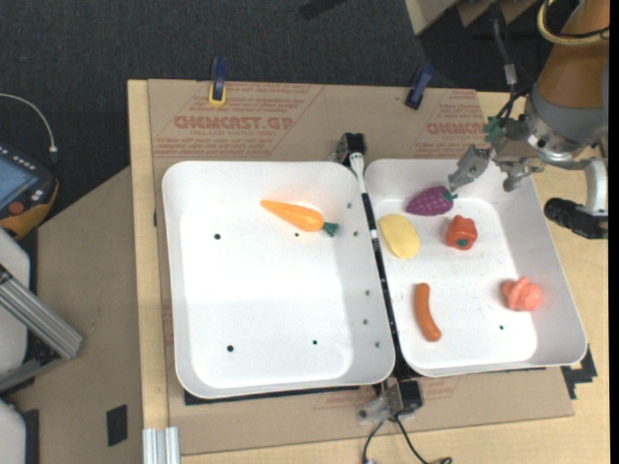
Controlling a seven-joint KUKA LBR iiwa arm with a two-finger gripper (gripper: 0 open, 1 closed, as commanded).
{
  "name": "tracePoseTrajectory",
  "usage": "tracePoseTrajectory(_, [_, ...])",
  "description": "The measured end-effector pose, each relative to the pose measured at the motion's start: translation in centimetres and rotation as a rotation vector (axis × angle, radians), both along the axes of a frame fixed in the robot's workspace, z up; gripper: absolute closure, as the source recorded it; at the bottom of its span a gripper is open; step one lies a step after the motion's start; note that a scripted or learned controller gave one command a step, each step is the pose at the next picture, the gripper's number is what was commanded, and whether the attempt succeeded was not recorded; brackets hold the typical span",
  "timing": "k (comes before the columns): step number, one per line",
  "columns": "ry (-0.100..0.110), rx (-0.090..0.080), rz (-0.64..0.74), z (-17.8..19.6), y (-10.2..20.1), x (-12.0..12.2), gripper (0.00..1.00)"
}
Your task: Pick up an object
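My gripper [491,173] hangs over the back of the right bin [551,288], fingers spread open with nothing between them. One fingertip [463,174] is just above and right of a purple bunch of grapes [429,201]. A yellow lemon [399,236] lies beside the grapes toward the front. A red pepper [461,232] sits right of the lemon. An orange-red sausage [427,312] and a pink lump [523,295] lie nearer the front. An orange carrot [295,217] lies in the left bin [251,336].
The two bins meet at a black-hinged divider [372,259]. They rest on a cardboard sheet [290,104] held by two blue clamps [219,80] at the back. A cable and connector [392,409] sit at the front edge.
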State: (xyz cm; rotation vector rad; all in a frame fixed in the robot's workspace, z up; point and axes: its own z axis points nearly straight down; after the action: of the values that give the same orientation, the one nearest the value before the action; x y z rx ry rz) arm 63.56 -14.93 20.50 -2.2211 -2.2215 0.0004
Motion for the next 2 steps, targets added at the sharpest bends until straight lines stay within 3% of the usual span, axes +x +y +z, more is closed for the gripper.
tracePoseTrajectory(1, [-0.003, -0.001, 0.001, 1.1, 0.0, 0.1, 1.0])
tracePoseTrajectory(2, [0.009, 0.0, -0.007, -7.2, -6.2, -5.0, 1.0])
